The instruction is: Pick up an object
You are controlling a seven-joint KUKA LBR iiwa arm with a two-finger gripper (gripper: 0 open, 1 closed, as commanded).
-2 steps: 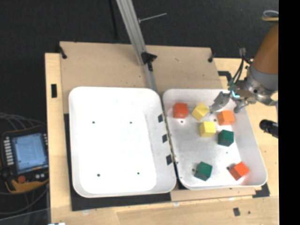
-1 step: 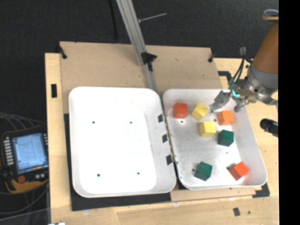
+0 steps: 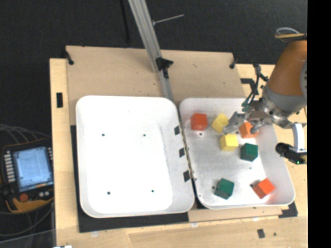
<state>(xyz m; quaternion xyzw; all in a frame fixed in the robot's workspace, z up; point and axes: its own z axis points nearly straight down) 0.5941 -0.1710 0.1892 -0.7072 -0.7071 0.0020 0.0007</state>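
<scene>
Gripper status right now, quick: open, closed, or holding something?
Gripper: cannot be told. It sits low in the right bin, right over an orange block and beside a yellow block.

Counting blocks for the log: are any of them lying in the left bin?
No. The left bin has only bare white floor, and all the blocks, such as the orange one, lie in the right bin.

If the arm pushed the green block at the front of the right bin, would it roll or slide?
The green block looks cube-shaped with flat faces, so it would probably slide, not roll. It appears rigid and small, likely light. The right bin has a smooth-looking white floor, so it may skid toward the wall.
</scene>
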